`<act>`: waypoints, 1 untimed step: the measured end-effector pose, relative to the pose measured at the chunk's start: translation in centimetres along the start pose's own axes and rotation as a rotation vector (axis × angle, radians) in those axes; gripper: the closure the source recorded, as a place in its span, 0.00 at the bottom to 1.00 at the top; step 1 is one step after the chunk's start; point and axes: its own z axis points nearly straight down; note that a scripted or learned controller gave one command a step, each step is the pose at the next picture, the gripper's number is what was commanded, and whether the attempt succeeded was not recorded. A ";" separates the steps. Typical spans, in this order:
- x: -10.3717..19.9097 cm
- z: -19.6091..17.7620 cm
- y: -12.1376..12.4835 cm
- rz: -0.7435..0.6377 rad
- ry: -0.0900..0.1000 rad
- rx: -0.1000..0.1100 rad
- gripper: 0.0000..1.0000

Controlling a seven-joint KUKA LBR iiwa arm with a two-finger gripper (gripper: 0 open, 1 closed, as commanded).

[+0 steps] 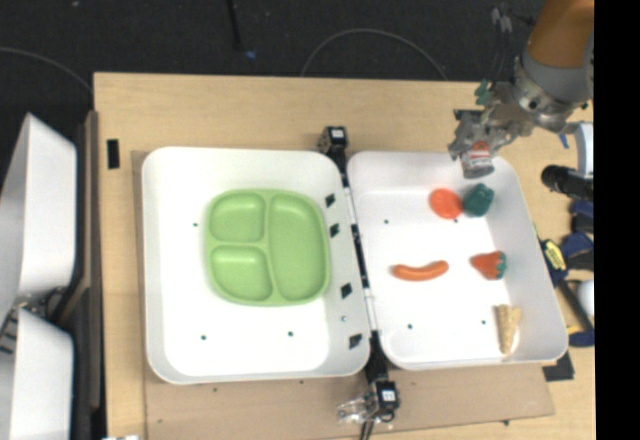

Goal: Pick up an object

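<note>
Evidently no writing is legible, and the end effector (478,160) hangs above the right bin's (420,328) far edge.

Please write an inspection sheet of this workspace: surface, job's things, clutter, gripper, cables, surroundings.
Surface: wooden bench bearing left bin and right bin.
Job's things: in the right bin, orange piece touching green piece, sausage, red piece, beige wedge.
Clutter: green divided plate in the left bin.
Gripper: gripper above the right bin's far edge, holding nothing seen.
Cables: thin cables on the dark floor.
Surroundings: white boxes at left; tools at right.
</note>
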 end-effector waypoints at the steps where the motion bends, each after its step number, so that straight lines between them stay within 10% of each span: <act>1: 5.8 0.9 -0.2 0.000 0.001 0.003 1.00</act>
